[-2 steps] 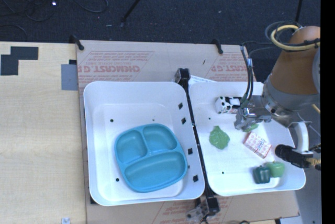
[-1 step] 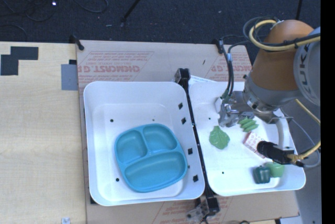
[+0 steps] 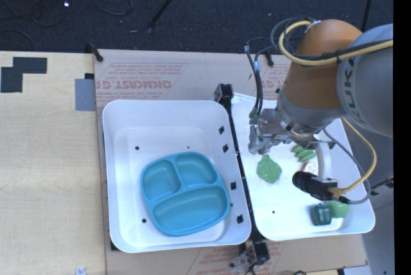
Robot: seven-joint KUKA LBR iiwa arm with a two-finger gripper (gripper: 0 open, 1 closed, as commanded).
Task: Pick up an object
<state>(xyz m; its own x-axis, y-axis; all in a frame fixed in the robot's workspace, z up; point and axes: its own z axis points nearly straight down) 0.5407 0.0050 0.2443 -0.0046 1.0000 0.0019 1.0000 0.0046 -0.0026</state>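
My gripper (image 3: 259, 142) hangs low over the left part of the right bin (image 3: 282, 229), just above and to the left of a soft green leaf-shaped object (image 3: 269, 169). A small green piece (image 3: 302, 153) lies to the gripper's right, partly under the wrist. Near the bin's front right corner stand a teal cup-like object (image 3: 321, 215) and a light green object (image 3: 340, 208). The arm's grey and orange body (image 3: 321, 74) covers the back of the right bin.
The left bin (image 3: 128, 139) holds a blue divided plate (image 3: 185, 193). A black divider (image 3: 232, 145) runs between the two bins. Cardboard (image 3: 160, 78) lies under both bins, with the wooden bench (image 3: 45, 171) to the left.
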